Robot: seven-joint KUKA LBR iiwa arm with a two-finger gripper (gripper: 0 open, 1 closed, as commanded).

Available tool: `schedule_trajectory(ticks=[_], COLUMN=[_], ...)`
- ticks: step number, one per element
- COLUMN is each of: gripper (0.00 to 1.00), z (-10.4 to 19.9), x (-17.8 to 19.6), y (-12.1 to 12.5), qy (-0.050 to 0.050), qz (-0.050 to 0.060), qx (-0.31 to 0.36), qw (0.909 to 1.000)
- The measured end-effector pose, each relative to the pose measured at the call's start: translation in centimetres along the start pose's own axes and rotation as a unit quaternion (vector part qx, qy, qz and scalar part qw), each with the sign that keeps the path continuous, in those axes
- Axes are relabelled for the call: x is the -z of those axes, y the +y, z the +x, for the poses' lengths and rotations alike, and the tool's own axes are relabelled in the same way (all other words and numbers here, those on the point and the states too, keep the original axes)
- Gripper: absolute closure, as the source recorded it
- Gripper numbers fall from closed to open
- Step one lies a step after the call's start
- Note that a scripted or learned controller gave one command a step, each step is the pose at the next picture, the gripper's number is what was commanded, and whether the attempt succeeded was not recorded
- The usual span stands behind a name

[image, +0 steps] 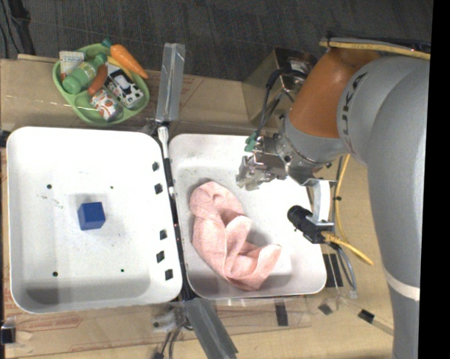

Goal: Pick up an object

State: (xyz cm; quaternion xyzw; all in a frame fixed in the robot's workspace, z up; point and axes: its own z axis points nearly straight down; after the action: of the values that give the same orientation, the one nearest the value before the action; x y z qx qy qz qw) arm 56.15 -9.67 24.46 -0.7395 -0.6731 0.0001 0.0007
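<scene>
A crumpled pink cloth (230,238) lies in the right white bin (211,156), toward its front and middle. A small blue cube (92,214) sits alone in the left white bin (32,159). My gripper (253,176) hangs over the back of the right bin, just above and to the right of the cloth's top end, apart from it. Nothing shows between its fingers.
A green bowl (79,109) of toy food, with a carrot (127,59) on top, stands behind the left bin. A metal divider (169,83) runs between the bins. The large grey arm (383,145) covers the bench's right side.
</scene>
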Motion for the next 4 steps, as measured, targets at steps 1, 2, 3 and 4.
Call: schedule_trajectory(ticks=[1, 2, 3, 4], gripper=[0.0, 0.0, 0.0, 0.0], z=[0.0, -2.8, -7.7, -10.7], x=[0.0, -13.4, -15.1, -15.2], y=[0.0, 1.5, 1.5, -3.7], qy=[0.0, 0.0, 0.0, 0.0], qz=[0.0, 0.003, 0.001, 0.0], qx=[0.0, 0.065, 0.151, 0.221], qw=[1.0, 0.9979, 0.9886, 0.9753])
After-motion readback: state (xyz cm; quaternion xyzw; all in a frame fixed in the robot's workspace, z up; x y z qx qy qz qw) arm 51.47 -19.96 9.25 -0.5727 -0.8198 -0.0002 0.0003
